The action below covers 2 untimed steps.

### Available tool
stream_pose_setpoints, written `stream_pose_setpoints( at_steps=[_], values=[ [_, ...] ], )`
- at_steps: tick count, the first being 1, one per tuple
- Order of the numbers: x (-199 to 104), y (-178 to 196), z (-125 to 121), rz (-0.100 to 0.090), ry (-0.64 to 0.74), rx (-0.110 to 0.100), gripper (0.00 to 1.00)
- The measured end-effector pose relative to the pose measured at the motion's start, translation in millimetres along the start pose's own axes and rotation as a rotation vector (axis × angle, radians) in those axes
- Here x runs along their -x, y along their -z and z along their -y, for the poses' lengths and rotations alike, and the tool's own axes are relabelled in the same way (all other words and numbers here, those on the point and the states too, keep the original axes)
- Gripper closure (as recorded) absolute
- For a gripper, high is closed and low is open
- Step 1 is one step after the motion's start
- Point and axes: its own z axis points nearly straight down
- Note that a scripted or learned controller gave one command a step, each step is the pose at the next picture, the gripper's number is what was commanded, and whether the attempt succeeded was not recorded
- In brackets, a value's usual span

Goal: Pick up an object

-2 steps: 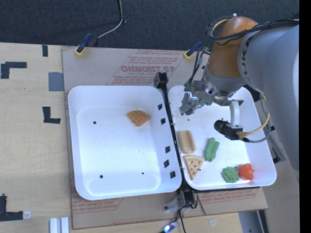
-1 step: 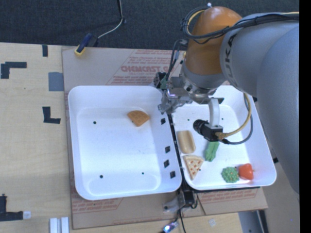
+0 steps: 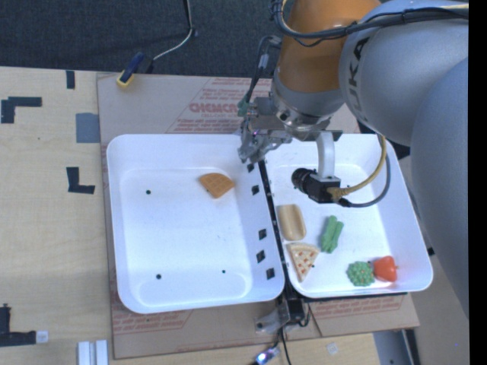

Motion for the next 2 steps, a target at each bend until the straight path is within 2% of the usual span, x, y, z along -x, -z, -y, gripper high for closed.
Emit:
stream_pose_setpoints(
  at_steps=[1,2],
  values=[
    [-72,1,-2,0.001,0.001,-0.005,1.0],
    [-131,-35,-11,0.003,0.0,-0.007,1.0]
  ],
)
